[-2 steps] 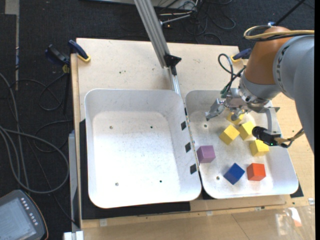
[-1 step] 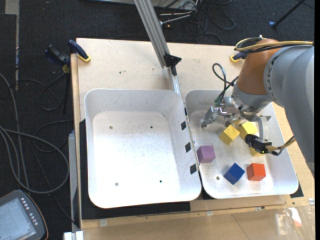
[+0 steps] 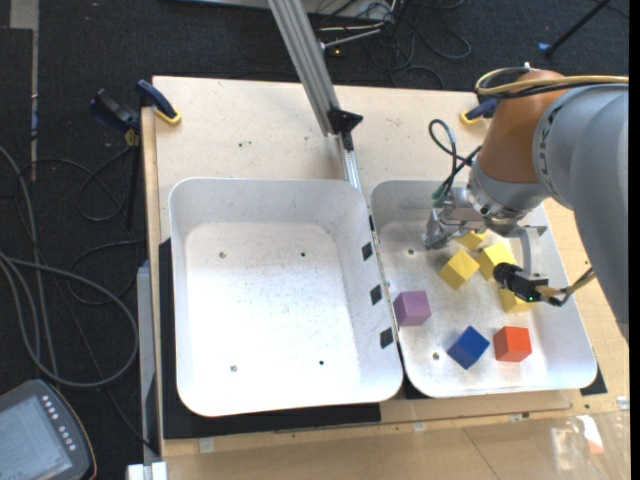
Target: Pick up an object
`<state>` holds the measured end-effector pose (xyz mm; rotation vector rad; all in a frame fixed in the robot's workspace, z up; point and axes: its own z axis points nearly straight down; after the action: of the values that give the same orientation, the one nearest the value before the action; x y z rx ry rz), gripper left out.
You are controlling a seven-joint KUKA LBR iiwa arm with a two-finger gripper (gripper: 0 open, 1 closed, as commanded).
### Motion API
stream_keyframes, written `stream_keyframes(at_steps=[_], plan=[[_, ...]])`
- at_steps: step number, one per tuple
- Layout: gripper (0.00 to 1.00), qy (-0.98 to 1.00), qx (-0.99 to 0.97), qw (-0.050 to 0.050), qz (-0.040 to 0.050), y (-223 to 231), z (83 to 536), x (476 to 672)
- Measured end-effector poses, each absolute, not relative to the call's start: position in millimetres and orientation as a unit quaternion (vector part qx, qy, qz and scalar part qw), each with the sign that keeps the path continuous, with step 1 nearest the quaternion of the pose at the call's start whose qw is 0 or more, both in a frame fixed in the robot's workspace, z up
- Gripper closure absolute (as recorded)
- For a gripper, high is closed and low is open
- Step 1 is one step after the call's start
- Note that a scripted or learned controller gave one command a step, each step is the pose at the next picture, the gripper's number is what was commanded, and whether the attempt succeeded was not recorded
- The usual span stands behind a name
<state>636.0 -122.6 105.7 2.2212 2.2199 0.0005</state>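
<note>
Grey metal of the pincer (image 3: 452, 230) is showing low over the right bin (image 3: 575, 353), at its far end, hanging from the arm (image 3: 570, 138) that is reaching in from the right. Whether the pincer is open or closed cannot be told; the wrist body is covering most of it.

Just below and to the right of the pincer, yellow blocks (image 3: 460, 268) are lying bunched together; at least three are visible, one partly tucked under the pincer housing, so contact cannot be confirmed. A cable with a green-lit tip (image 3: 522, 286) is crossing over the rightmost of them. Further toward the near end, a purple block (image 3: 412, 307) is sitting beside the bin's left wall, with a blue block (image 3: 468, 347) and an orange-red block (image 3: 512, 343) side by side beyond it. Well to the left of the pincer, the left bin (image 3: 200, 198) is lying alongside.
</note>
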Motion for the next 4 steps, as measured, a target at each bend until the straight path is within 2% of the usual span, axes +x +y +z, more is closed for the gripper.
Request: stream_keyframes(at_steps=[2, 3, 4], plan=[[1.00, 0.708, 0.706, 0.004, 0.0025, -120.0, 219.1, 658.0], [1.00, 0.708, 0.706, 0.002, 0.0013, -119.9, 252.1, 659.0], [1.00, 0.710, 0.705, -0.001, -0.0004, -69.9, 239.9, 652.6]])
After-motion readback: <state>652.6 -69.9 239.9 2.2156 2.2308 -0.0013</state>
